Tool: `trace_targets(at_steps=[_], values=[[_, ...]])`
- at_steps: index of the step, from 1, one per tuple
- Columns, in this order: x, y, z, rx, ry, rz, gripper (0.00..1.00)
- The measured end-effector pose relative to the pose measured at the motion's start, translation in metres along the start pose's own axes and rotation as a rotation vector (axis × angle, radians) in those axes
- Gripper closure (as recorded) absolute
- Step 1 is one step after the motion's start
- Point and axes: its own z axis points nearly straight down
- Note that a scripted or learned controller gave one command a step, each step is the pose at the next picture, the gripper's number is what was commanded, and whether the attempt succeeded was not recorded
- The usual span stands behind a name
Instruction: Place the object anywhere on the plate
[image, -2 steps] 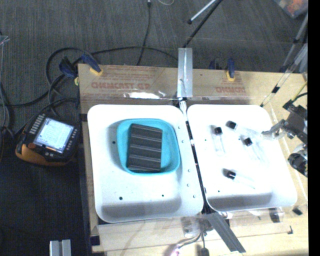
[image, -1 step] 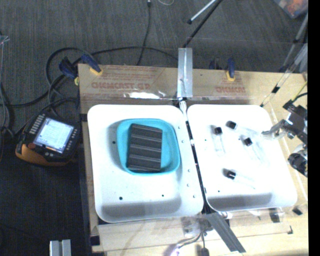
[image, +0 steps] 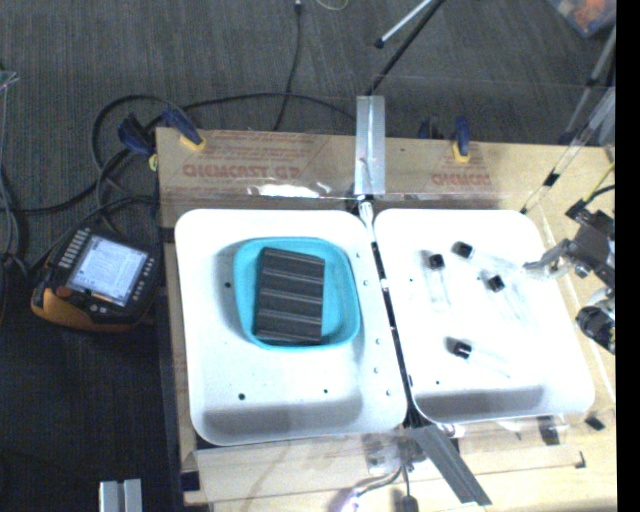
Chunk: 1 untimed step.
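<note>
Left bin (image: 200, 330) holds blue plate (image: 345, 300) bearing dark ridged block (image: 290, 295); right bin (image: 560, 370) holds 4 black-capped vials (image: 461, 349); pincer state unclear.

The ridged block (image: 290, 294) lies on the plate (image: 345, 300) in the left bin (image: 200, 350); four small capped pieces (image: 460, 348) lie scattered in the right bin (image: 560, 370).

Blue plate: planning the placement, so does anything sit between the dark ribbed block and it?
Nothing visible does: the dark ribbed block already lies on the blue plate in the left bin. The small black-capped pieces lie apart in the right bin.
</note>
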Motion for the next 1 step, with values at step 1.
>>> trace_targets(at_steps=[1], values=[[0.0579,-0.0563,0.0888,0.003,0.001,0.076,0.0]])
